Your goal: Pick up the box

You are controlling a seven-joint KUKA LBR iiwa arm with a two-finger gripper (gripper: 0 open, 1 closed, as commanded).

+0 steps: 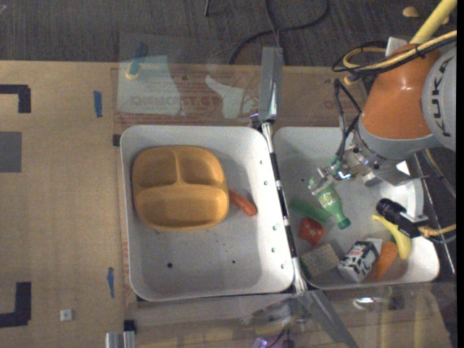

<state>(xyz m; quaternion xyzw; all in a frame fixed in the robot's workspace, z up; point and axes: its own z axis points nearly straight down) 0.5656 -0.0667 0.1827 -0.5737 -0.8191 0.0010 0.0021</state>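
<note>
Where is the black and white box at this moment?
In the camera view, the box lies in the right bin, near its lower edge, between a tan sponge and an orange carrot.

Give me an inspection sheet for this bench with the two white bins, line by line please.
Surface: left bin and right bin, side by side on a brown bench.
Job's things: box, black and white, near the right bin's front edge, not held.
Clutter: left bin has an orange divided plate and an orange piece; right bin has a green bottle, red piece, tan block, banana and carrot.
Grippers: hand close by the bottle's top end, apart from the box.
Cables: black loop on the floor; yellow cable by the arm.
Surroundings: dark floor; blue tape on the bench.
</note>
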